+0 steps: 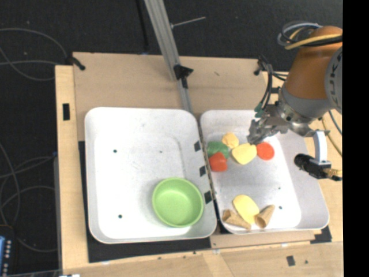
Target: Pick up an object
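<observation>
The right bin holds a cluster of toy foods near its upper left: a small yellow piece, a larger pale yellow piece, a green piece, a red-orange piece and a round red piece. Near the front edge lie a yellow piece and two tan cone shapes. My gripper hangs just above the pale yellow and round red pieces, pointing down and left. Its tips sit close over them, and I see nothing held.
A green bowl rests in the left bin near its front right corner. A slanted metal post rises behind the bins. The arm's orange band looms over the right bin's far right side.
</observation>
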You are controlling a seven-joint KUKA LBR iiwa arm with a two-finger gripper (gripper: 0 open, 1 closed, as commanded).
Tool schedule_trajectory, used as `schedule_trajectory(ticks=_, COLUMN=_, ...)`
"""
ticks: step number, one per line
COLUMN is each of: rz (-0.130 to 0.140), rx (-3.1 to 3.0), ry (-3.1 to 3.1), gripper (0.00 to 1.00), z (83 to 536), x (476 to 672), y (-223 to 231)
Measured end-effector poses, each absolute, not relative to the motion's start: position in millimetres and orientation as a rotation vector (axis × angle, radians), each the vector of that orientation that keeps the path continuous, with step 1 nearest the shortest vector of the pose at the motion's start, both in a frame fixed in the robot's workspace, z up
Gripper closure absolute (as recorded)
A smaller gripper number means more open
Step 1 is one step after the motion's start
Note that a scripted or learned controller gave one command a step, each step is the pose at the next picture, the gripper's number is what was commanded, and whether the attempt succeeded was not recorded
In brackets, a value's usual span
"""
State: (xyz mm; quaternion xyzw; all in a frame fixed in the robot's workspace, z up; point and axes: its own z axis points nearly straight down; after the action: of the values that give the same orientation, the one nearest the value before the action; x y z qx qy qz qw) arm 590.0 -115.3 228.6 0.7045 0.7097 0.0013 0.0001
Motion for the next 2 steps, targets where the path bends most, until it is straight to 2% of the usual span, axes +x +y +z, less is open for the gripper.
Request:
schedule_trajectory(ticks=1, rz=0.004, rx=2.221, ry=2.222, gripper=1.0, z=221.9, x=573.5, y=-72.1)
schedule_trajectory(ticks=2, rz=0.004, rx=2.214, ry=2.23, gripper=1.0, z=233.5, x=557.1, y=-29.7)
